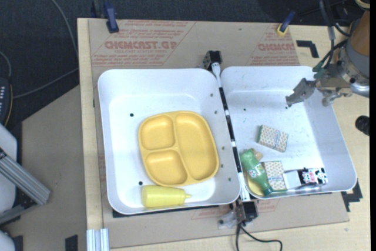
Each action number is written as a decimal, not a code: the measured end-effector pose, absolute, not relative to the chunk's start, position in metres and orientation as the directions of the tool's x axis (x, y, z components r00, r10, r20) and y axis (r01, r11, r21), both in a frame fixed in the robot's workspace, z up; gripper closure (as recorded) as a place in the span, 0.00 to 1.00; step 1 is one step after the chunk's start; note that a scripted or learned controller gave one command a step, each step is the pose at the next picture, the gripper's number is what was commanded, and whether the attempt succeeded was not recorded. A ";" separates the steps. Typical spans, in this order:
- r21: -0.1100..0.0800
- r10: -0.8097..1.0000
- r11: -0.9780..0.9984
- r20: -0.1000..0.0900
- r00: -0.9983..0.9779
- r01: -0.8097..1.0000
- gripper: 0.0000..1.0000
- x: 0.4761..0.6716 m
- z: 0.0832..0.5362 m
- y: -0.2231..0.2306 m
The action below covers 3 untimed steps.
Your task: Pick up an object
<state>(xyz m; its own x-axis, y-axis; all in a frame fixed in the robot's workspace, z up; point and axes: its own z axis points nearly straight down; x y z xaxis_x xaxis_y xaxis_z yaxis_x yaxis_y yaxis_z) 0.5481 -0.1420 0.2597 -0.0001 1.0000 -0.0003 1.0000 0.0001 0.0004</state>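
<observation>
Over the right bin's point(329, 126) upper right hangs the hand point(308, 95), fingers spread, gripping nothing; nearest candidate, a small patterned packet point(272, 138), lies below-left of it on the bin floor, well apart, long axis slanting down-right.

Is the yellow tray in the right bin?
No, the yellow tray lies in the left bin; the right bin holds a few small items near its front.

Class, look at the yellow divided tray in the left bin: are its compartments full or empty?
Empty. The yellow divided tray lies flat in the left bin, and all three compartments show bare yellow plastic.
</observation>
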 end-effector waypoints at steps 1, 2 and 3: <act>-0.003 1.000 0.000 0.001 0.000 1.000 0.00 0.551 0.112 -0.106; 0.008 1.000 -0.001 -0.004 0.001 1.000 0.00 0.549 0.089 -0.104; 0.010 1.000 0.001 -0.001 -0.001 1.000 0.00 0.541 0.089 -0.125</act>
<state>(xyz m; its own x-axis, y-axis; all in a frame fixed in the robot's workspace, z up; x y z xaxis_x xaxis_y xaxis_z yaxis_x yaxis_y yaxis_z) 0.5413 -0.1254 0.0887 -0.0011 1.0000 -0.0009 1.0000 0.0011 0.0098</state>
